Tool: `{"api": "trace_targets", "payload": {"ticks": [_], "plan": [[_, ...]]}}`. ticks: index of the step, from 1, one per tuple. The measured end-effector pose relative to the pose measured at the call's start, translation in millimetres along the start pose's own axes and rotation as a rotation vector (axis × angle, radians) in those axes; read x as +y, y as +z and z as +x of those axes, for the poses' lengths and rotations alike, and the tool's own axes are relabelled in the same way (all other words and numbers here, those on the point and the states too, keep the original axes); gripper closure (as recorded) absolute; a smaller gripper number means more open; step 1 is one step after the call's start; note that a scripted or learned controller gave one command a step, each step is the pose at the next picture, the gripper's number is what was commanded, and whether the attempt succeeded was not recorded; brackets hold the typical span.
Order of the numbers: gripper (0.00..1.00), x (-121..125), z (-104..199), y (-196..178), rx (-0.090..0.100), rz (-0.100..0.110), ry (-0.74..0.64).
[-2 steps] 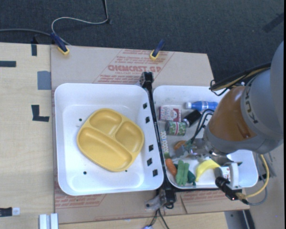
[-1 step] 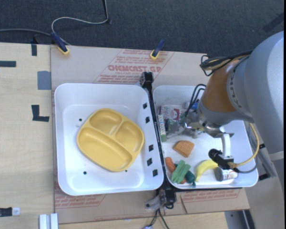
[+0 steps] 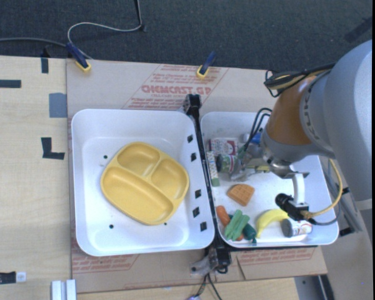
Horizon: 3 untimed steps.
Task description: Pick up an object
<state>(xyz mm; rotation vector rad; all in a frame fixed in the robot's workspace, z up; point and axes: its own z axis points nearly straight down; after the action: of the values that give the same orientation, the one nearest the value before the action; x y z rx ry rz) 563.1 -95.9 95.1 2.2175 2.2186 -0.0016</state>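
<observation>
My gripper [image 3: 249, 159] is low in the right bin [image 3: 319, 233], near its back left part. It sits right against a small green-labelled can [image 3: 227, 163] lying on its side, beside a red and white packet [image 3: 222, 147]. The wrist hides the fingertips, so contact with the can is unclear. In front of them lie an orange waffle-shaped piece [image 3: 240, 194], a carrot [image 3: 222, 215], a green toy vegetable [image 3: 238, 224] and a banana [image 3: 270, 219].
The left bin [image 3: 87, 167] holds a yellow divided plate [image 3: 145, 182]. A black divider with clips [image 3: 198, 167] separates the bins. A grey and white item [image 3: 295, 229] lies at the right bin's front right. The arm's bulk [image 3: 337, 117] covers the right bin's far right side.
</observation>
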Motion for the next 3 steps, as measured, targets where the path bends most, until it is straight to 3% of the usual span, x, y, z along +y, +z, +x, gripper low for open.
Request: {"api": "trace_targets", "payload": {"ticks": [1, 2, 3], "plan": [[0.00, 0.0, 0.0, 0.0, 0.000, 0.000, 0.000], [0.00, 28.0, -2.7, 10.1, 0.003, 0.003, 0.000], [1.00, 29.0, -3.1, -1.3, 0.001, 0.000, 0.000]]}}
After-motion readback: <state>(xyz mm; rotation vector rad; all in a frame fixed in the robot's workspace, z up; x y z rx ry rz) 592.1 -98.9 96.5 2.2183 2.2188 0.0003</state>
